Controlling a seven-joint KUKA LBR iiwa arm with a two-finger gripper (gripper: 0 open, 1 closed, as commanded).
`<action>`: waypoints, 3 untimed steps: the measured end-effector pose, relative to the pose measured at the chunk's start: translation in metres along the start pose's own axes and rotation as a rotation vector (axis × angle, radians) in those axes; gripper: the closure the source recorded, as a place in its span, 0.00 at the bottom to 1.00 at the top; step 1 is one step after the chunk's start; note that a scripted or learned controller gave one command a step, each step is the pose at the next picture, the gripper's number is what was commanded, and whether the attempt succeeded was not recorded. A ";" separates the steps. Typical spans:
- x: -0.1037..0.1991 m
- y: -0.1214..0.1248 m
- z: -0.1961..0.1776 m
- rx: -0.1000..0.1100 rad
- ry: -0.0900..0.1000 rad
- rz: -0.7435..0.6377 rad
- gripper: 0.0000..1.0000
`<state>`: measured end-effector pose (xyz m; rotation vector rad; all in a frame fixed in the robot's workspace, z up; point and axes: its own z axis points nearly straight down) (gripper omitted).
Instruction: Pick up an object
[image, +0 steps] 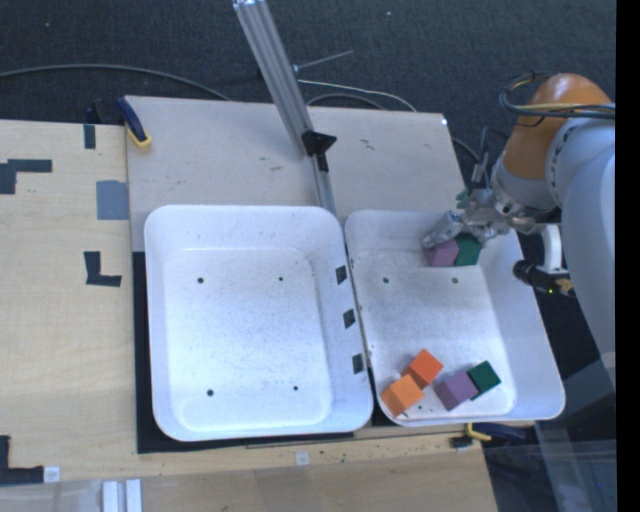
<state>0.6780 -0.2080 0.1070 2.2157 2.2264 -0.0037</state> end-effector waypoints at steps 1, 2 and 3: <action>0.084 -0.003 0.010 0.001 -0.002 -0.001 1.00; 0.156 0.002 -0.090 -0.007 0.004 -0.003 1.00; 0.270 0.004 -0.115 0.000 0.006 -0.004 1.00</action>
